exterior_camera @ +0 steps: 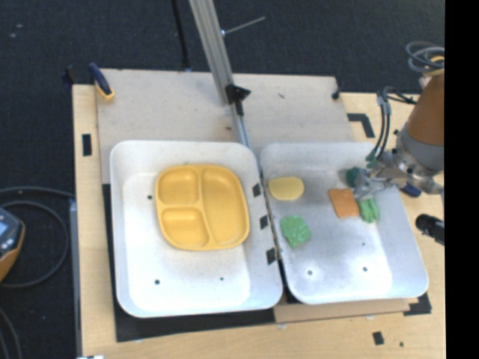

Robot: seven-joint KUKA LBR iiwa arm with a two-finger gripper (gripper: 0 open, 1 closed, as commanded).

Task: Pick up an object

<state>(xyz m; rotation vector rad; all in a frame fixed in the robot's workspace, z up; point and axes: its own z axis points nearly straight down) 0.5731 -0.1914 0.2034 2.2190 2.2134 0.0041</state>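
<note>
In the right bin lie a pale yellow rounded object near its left wall, a light green lumpy object below that, an orange block and a green piece to the right. My gripper hangs over the right bin's upper right part, just above the orange block and the green piece. A dark green bit shows beside the gripper; whether it is part of the gripper or a separate object is unclear.
The left bin holds a yellow divided plate. A metal post rises at the back between the bins. The arm enters from the right. Cables lie on the floor at left.
</note>
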